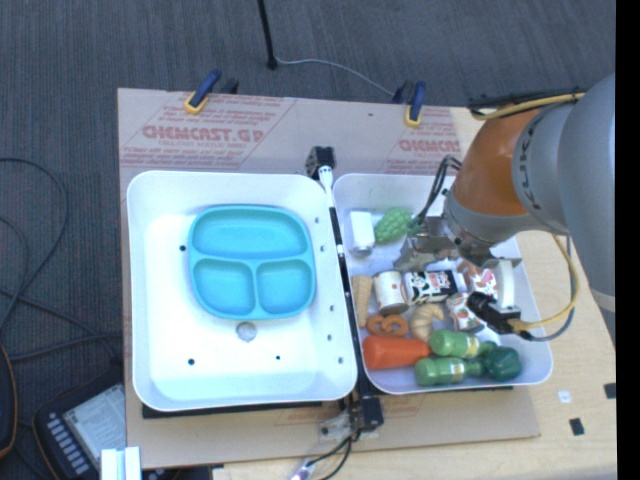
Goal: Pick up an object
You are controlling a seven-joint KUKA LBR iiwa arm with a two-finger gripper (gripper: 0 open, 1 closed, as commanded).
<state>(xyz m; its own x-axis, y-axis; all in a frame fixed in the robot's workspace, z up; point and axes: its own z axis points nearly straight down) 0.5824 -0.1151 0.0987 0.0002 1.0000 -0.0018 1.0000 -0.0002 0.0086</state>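
The right bin [535, 366] holds a heap of toy food. Among it are a green leafy piece [393, 225], a white block [361, 230], a small can [389, 290], a black-and-white carton [433, 284], a pretzel [388, 323], an orange carrot [394, 351] and green vegetables [447, 371]. My gripper [440, 260] reaches down into the middle of this bin, right above the carton and beside the can. The wrist's body hides where it meets the objects.
The left bin [150, 268] bears a blue three-compartment plate [252, 261], and a small grey object [246, 332] lies just in front of it. A black clamp [321, 160] sits at the far end of the wall between the bins. The arm [545, 168] covers the right bin's far right corner.
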